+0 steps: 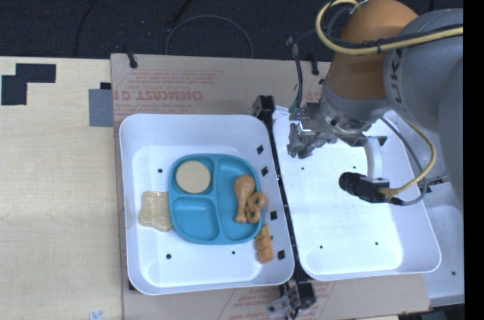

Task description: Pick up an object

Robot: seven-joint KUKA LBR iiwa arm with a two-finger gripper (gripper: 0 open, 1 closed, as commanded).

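Nearest to me, in the left bin (197,265), a small brown lumpy piece (263,244) lies close against the right wall, just beside the near right corner of a blue divided plate (203,224). A pale tan slice (155,210) lies on the bin floor touching the plate's left edge. On the plate, a tan drumstick (243,188) and a small pretzel (258,204) sit together in the right compartment, and a round tan disc (192,176) lies in the far left one.

Farther back and to the right, the gripper (301,138) hangs over the far left part of the right bin (355,235), across the bins' shared walls from all those things. Whether it is spread or pressed together I cannot tell. Above it rises the grey arm (427,76) with its orange band (370,38). Beyond the bins lies brown cardboard (189,88) with red print.
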